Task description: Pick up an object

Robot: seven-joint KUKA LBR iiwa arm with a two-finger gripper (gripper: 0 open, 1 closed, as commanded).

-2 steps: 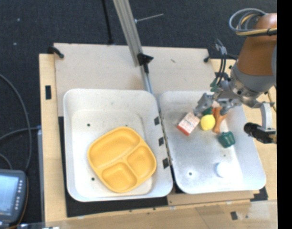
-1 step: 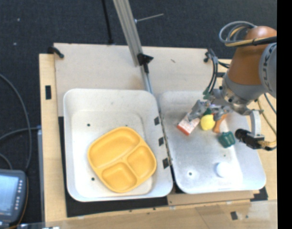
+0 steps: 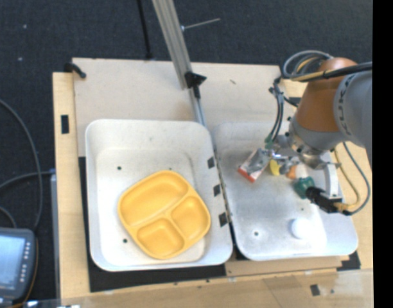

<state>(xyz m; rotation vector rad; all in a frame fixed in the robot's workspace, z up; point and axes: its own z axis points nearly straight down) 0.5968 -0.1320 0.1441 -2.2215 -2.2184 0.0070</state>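
Observation:
In the right bin lie a small grey and red packet, a yellow piece, a green piece and a white ball. My gripper hangs low over the bin's upper right part, just right of the packet and among the small pieces. The wrist and arm body cover its fingers. A yellow three-compartment tray rests in the left bin.
A slanted metal pole rises behind the bins and meets the bench near their shared edge. Cables loop beside the arm on the right. A grey screen sits off the bench at lower left.

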